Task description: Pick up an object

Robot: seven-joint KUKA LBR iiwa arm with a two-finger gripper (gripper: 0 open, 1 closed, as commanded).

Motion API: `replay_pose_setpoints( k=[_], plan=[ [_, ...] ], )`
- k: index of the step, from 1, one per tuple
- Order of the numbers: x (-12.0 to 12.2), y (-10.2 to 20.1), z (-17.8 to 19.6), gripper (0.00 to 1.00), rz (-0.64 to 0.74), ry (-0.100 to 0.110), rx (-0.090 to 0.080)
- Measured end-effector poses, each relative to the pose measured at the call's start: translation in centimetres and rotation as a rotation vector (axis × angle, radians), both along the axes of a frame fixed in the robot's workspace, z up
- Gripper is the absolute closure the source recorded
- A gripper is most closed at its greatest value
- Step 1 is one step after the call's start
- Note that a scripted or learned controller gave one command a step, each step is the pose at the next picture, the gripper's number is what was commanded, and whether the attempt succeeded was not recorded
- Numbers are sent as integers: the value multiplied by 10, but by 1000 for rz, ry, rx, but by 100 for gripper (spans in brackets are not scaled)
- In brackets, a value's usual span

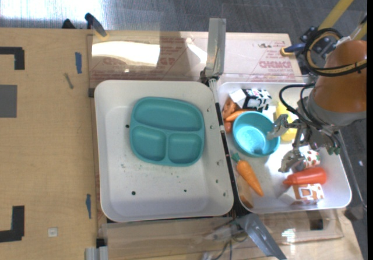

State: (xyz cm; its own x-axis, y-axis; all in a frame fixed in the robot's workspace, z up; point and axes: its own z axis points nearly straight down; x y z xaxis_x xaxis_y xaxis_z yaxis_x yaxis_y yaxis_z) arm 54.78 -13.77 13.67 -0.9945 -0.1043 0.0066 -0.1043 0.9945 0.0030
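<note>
Two white bins sit side by side on the table (41, 136). The arm (341, 84) reaches in from the right, and its tool (296, 151) hangs low over the right bin (344, 186), roughly at that bin's middle.

Whether the tool's fingers stand apart or together I cannot tell; metal parts and clutter beneath them blur together, and no object can be made out between them.

Just below the tool, toward the near edge of the bin, lies a red and white toy (306, 184), with a small spotted piece (308, 157) right beside the tool on its right. Just left of the tool sits a blue bowl (253, 133), upright and open, its rim close to or touching the tool's side. A yellow item (282, 119) lies just above the tool, between it and the bowl's rim. Further up and left of the tool, near the bin's far edge, is a black and white toy (256, 99), with an orange piece (233, 110) beside it at the bin's left wall. Down and left of the tool, past the bowl, a carrot (249, 176) lies at a slant on the bin floor.

Well to the left of the tool, the left bin (111, 195) holds a teal plate (167, 130) with three compartments, lying flat near the bin's middle.
</note>
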Motion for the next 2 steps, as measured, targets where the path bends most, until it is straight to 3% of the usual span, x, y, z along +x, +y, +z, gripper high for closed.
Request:
replay_pose_setpoints(
  k=[1,2],
  plan=[
    [65,-29,-37,0,96,-19,-5],
    [56,10,-37,0,60,-29,-11]
  ],
)
